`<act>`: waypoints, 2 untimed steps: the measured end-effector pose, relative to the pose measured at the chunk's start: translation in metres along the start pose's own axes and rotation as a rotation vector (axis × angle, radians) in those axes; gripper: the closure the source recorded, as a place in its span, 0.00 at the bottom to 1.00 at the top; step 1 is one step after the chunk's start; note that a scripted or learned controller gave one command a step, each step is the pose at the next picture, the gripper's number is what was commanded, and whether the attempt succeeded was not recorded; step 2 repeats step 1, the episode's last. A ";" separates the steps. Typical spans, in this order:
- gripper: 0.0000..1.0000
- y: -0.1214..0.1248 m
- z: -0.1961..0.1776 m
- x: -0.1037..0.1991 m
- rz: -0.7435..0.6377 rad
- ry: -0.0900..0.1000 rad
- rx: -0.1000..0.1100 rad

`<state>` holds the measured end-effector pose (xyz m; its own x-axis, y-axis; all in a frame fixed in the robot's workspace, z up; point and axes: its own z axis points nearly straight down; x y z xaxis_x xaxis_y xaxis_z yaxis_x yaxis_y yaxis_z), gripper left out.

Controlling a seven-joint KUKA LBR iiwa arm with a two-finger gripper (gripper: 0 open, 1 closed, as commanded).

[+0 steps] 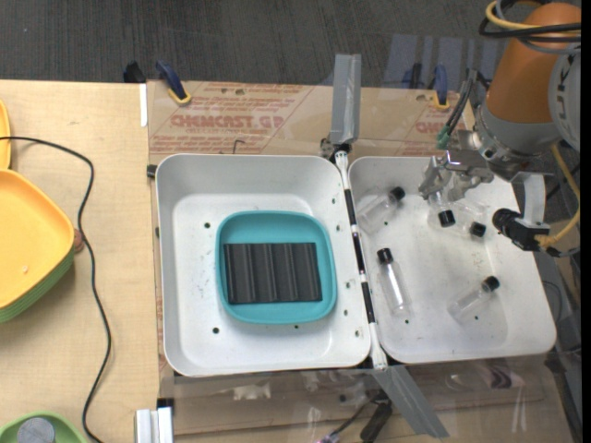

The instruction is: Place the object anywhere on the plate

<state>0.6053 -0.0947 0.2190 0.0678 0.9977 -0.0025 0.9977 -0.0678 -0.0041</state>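
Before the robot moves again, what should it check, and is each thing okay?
1. Teal plate sits flat in the left bin: ok.
2. Dark ribbed insert covers the plate's middle, its rim bare: ok.
3. Clear vials with black caps lie in the right bin: ok.
4. Gripper is above the right bin's far side, near a vial: ok.
5. A vial is held: cannot tell.

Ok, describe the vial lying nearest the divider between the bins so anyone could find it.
Look in the right bin. Near its left wall lies a clear vial with a black cap, pointing lengthwise along the divider. Other vials lie further right or up near the gripper.
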 end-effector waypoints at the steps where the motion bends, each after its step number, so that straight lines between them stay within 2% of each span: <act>1: 0.00 0.000 0.000 0.000 0.000 0.000 0.000; 2: 0.00 0.000 0.000 0.000 0.000 0.000 0.000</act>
